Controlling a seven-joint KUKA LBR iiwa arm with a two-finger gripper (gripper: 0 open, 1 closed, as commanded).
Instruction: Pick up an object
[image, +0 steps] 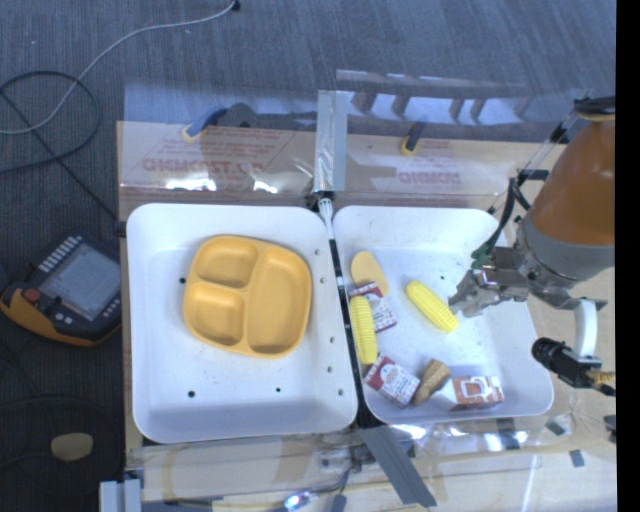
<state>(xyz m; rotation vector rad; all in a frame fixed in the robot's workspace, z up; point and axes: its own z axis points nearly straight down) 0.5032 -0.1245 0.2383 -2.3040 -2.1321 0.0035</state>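
Note:
The right bin (520, 400) holds several small items: a yellow corn cob (431, 305) near its middle, a second corn cob (362, 328) along the left wall, a yellow banana-like piece (368, 268), two red and white packets (390, 380) (476, 390), a small red carton (378, 310) and a tan piece (433, 377). My gripper (468, 298) hangs low over the right bin, just right of the middle corn cob. Nothing shows between its fingers.
The left bin (160, 400) carries a yellow divided plate (247, 295). A teach pendant (60, 290) lies on the floor to the left. The arm's grey and orange body (575, 215) covers the right bin's far right side.

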